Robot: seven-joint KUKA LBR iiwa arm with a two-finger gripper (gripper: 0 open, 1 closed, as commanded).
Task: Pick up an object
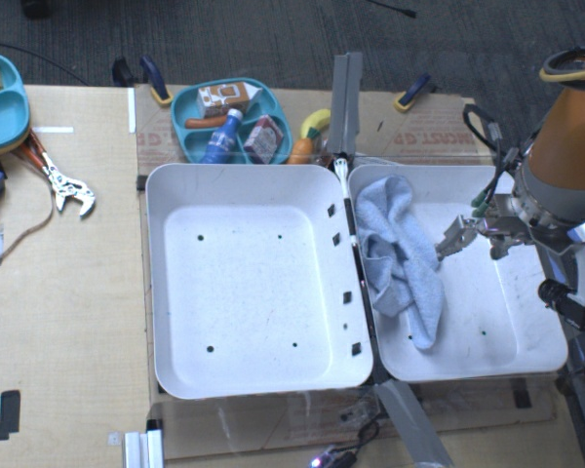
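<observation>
A crumpled blue-grey cloth (400, 256) lies along the left side of the right white bin (487, 364), from its back wall down to about the middle. My gripper (474, 245) hangs over the middle of that bin, just right of the cloth and apart from it. Its two fingers are spread, and between them I see only the white bin floor. The grey arm with its orange band (565, 135) comes in from the right edge.
The left white bin (161, 291) stands beside the right one, with a metal divider (346, 105) rising behind them. Behind the bins are a teal tray (229, 120) of small items and a yellow toy (315, 125). A wrench (68, 193) lies on the bench at left.
</observation>
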